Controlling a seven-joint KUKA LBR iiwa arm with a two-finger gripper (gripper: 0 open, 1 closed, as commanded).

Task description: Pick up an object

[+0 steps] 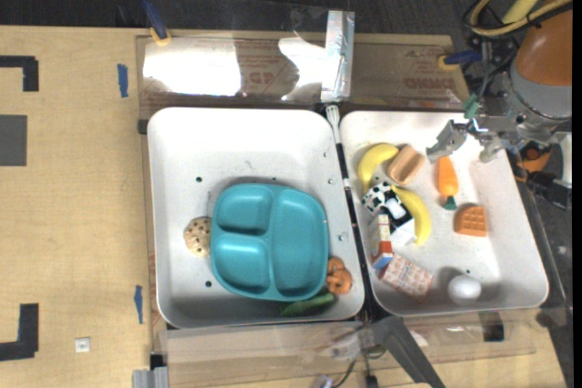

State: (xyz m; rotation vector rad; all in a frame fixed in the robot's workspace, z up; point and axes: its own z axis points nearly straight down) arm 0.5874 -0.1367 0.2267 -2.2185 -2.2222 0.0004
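Clearly the gripper (470,139) hangs with fingers spread and nothing between them over the right bin (518,223). Just below it lies the carrot (446,179), and left of it the banana (375,161).

Two smooth white plastic bins: left bin (173,195), right bin (509,259). Glossy teal plastic divided tray (270,239). Matt wood bench top (68,195). Brown cardboard (400,73) at far side, partly under shiny, reflective clear film (227,68).
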